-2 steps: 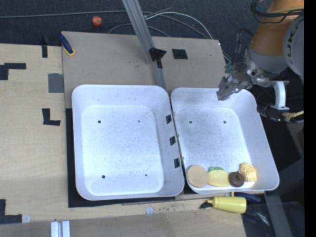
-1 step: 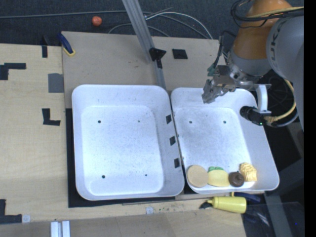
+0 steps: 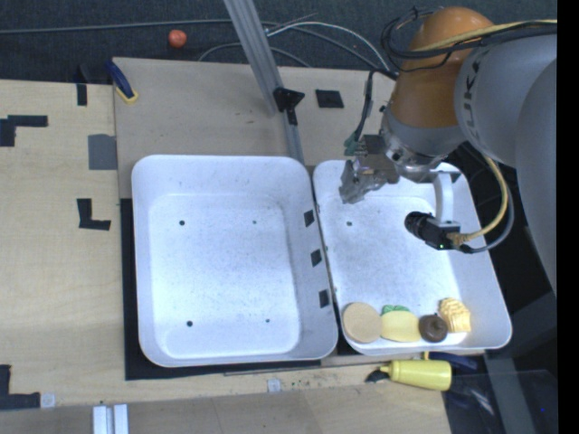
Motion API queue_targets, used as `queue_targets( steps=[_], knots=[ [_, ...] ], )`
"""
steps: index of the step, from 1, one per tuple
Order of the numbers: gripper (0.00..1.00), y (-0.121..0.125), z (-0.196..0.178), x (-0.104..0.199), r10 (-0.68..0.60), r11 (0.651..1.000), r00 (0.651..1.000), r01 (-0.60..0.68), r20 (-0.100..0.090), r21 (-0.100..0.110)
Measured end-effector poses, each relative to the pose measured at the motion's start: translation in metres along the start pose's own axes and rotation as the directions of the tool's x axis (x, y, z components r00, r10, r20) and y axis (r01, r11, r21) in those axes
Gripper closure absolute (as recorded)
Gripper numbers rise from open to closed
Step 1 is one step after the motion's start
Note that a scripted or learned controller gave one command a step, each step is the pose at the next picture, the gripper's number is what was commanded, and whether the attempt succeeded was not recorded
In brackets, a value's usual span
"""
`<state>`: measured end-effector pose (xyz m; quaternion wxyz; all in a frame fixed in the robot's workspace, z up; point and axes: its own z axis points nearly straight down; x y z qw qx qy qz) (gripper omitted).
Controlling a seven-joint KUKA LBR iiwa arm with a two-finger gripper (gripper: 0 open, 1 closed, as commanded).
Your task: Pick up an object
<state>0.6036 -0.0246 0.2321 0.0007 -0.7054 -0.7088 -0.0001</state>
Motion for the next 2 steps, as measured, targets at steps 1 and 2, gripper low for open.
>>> queue_targets(
  steps=[1, 2],
  knots=[
    [1.0, -0.014, -0.009, 0.051, 0.0, 1.0, 1.0, 0.0, 0.0, -0.001],
    [1.0, -0.039, -0.005, 0.094, 0.001, 1.0, 1.0, -0.001, 0.0, 0.0]
  ],
)
